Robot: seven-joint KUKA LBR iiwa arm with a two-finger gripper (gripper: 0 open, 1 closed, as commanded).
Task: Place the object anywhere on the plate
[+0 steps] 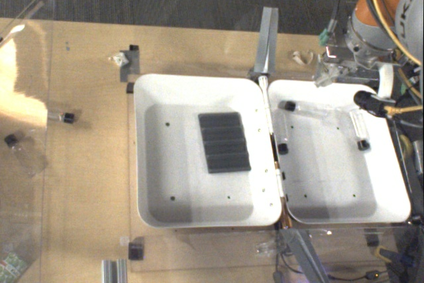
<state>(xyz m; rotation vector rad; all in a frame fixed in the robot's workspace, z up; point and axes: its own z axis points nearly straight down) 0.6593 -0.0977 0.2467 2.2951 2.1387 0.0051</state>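
A clear vial with a black cap is lying near the right bin's back wall (another is resting at its right side), while the dark ribbed plate is sitting mid left bin. The gripper is hovering over the rim; I cannot tell its jaws; it should probably centre over the vial before descending to the wooden bench

Two shallow white plastic bins set side by side on a light wooden bench, grey upright metal post seen at twelve o'clock between them
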